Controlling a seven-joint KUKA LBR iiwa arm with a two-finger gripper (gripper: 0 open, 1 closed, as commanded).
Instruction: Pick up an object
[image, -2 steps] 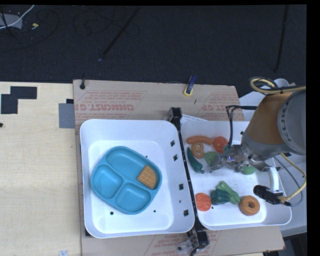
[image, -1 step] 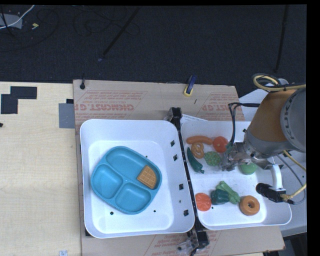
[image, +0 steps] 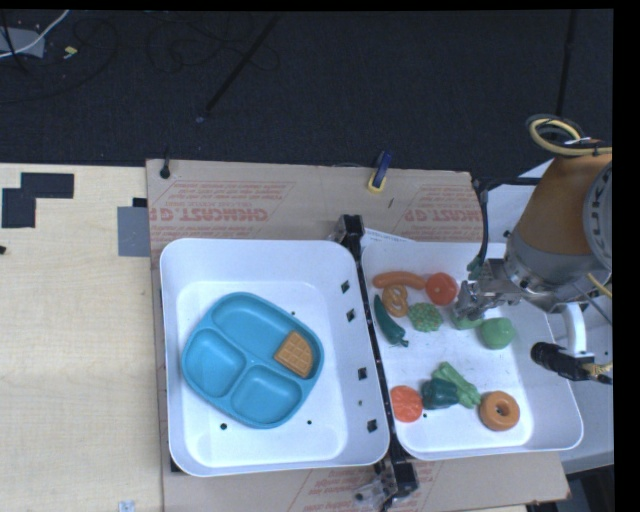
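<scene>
From my remote station I see the gripper (image: 470, 308) low in the right bin (image: 560, 432), near its far right part, between the red tomato (image: 441, 288) and the green round fruit (image: 496, 332). I cannot tell how its fingers are set; the metal there is a blur, and I see nothing clearly held.

No single target is named, so any piece in the right bin qualifies. The nearest candidates are the green round fruit just beside the gripper and the broccoli floret (image: 427, 318) on its other side.

In my judgement the step in hand is the descent onto one piece. To do it well I would centre the gripper over the green round fruit, which sits slightly apart from its neighbours, come straight down, and close only when it lies between the fingers. The tomato, broccoli floret and pretzel (image: 396, 299) lie close together, so a grasp there risks nudging a second piece.

Count, right bin: one sausage (image: 398, 279), one pretzel, one tomato, one broccoli floret, one dark green pepper (image: 388, 322), one green round fruit, one orange-red round piece (image: 406, 403), one leafy green vegetable (image: 449, 388), one doughnut (image: 499, 410).

Count, left bin (image: 200, 262): one blue divided plate (image: 225, 365), carrying one waffle piece (image: 295, 353).

Both bins rest on the table (image: 70, 340).
</scene>
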